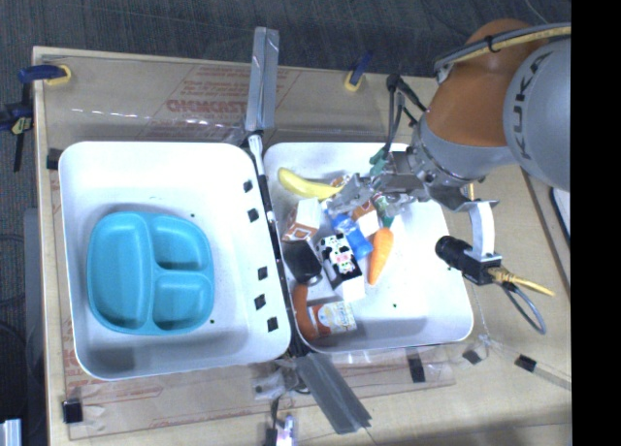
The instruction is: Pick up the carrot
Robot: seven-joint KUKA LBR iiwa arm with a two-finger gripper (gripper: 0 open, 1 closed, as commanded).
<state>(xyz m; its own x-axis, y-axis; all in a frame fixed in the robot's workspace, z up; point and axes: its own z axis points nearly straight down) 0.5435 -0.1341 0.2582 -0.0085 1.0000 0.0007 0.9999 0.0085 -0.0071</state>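
Observation:
The orange carrot (379, 253) lies in the right bin (427, 313), slanted, with its thick end toward the arm and its tip pointing to the bin's front. My gripper (367, 200) hangs over the back middle of that bin, just above and left of the carrot's thick end, over a cluster of small items. The grey wrist and orange band of the arm reach in from the right. Nothing visibly sits in the gripper.
A yellow banana (301, 184) lies at the back left of the right bin. A blue packet (364, 233), a black-and-white box (340, 256), a black object (303, 260) and a brown bottle (325, 318) crowd left of the carrot. A blue divided plate (150, 270) rests in the left bin (97, 168).

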